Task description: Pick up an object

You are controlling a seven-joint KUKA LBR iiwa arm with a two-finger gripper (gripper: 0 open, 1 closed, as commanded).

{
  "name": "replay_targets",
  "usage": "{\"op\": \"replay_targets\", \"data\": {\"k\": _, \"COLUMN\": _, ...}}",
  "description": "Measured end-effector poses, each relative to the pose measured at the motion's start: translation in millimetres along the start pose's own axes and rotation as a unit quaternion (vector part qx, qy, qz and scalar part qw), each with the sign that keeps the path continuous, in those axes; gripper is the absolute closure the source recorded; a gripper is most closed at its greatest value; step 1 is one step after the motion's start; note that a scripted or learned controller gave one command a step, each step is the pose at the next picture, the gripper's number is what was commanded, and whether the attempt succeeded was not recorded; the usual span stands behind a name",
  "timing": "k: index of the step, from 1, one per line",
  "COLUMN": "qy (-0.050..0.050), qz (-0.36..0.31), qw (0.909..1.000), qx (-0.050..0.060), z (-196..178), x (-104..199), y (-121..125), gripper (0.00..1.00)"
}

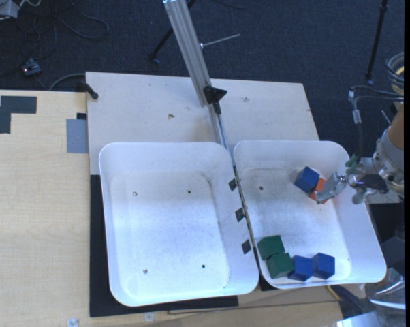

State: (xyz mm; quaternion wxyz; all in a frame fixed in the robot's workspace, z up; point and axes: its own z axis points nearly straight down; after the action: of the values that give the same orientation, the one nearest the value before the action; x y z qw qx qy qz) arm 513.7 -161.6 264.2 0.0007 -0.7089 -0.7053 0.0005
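Camera view: two shallow white bins are seen side by side on a pale bench.
Arm: it is seen at 3 o'clock, with the gripper (329, 191) reached over the right rim of the right bin (287, 154).
Claw state: whether it is released or clenched cannot be told.
Blue block (306, 178): it is tilted in the right bin's upper right part, just at the gripper's tip, at its 10 o'clock.
Orange piece (319, 191): it is seen touching the blue block's lower right side, beside the gripper's tip.
Green blocks (275, 255): two are placed together at the right bin's 6 o'clock.
Blue cubes (313, 266): two are set just at 3 o'clock of the green blocks.
Left bin (165, 157): it is separated from the right bin by a divider with black clips.
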Motion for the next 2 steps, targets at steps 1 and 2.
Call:
{"op": "replay_targets", "data": {"k": 1, "qy": 0.0, "qz": -0.003, "qw": 1.0, "qx": 0.003, "z": 106.1, "x": -35.2, "y": 66.8, "gripper": 0.0}}
{"op": "replay_targets", "data": {"k": 2, "qy": -0.002, "qz": -0.003, "qw": 1.0, "qx": -0.006, "z": 136.5, "x": -43.5, "y": 100.2, "gripper": 0.0}}
